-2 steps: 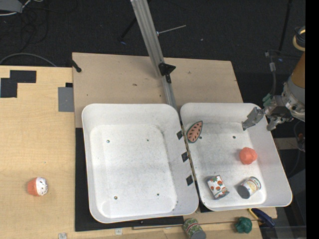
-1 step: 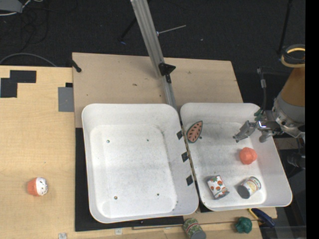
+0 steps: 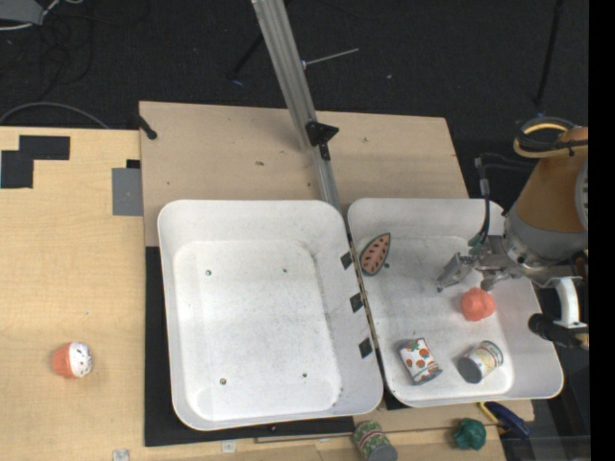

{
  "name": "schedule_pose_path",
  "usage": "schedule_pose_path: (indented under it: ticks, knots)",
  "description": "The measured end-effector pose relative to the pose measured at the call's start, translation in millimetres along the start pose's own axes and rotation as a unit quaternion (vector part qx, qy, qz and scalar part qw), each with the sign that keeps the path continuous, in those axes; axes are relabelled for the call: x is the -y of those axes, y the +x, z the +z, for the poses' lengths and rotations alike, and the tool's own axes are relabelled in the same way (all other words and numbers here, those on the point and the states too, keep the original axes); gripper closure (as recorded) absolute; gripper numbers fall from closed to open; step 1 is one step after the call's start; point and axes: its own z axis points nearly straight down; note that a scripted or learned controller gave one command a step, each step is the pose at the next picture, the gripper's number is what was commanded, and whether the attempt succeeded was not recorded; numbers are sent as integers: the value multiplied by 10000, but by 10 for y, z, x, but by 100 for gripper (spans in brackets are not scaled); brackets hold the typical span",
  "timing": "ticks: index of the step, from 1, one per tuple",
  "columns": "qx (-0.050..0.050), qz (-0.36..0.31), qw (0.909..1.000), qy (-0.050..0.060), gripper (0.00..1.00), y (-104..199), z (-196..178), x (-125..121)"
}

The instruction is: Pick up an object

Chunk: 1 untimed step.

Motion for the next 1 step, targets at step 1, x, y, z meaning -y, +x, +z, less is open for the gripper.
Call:
schedule_pose_path:
  ticks: [1]
  knots:
    - [12,19,10000,-29,100,-17,-142,-10]
